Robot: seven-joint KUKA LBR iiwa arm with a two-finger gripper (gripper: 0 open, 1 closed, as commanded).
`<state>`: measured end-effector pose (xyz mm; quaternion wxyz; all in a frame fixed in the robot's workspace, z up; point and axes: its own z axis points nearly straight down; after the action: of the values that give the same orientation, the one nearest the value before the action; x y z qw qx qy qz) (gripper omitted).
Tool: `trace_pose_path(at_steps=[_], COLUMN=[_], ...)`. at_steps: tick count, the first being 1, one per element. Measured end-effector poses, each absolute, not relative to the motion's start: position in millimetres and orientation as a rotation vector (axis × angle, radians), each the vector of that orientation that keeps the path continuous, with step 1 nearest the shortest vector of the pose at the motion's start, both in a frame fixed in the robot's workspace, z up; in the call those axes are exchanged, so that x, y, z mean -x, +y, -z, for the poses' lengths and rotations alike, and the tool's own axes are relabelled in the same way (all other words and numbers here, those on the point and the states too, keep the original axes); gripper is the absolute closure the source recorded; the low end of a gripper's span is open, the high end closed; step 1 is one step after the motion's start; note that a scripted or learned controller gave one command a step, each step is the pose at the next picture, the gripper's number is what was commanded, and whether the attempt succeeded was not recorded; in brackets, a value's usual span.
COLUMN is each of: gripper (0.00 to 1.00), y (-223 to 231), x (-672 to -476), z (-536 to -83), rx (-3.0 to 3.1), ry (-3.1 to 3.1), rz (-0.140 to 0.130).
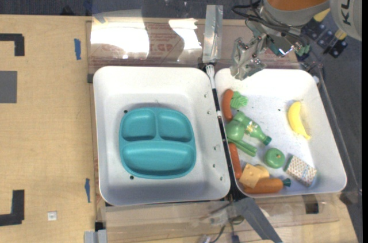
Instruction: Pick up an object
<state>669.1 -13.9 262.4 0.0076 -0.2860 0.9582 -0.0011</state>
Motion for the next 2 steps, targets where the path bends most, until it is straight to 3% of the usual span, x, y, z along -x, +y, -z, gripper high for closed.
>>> trace_pose_path(at_steps=[2], gripper=[1.00], y=[-11.0], x=[-672.3], z=[-285.7], rx=[0.885], ry=[2.980], rz=[0.003])
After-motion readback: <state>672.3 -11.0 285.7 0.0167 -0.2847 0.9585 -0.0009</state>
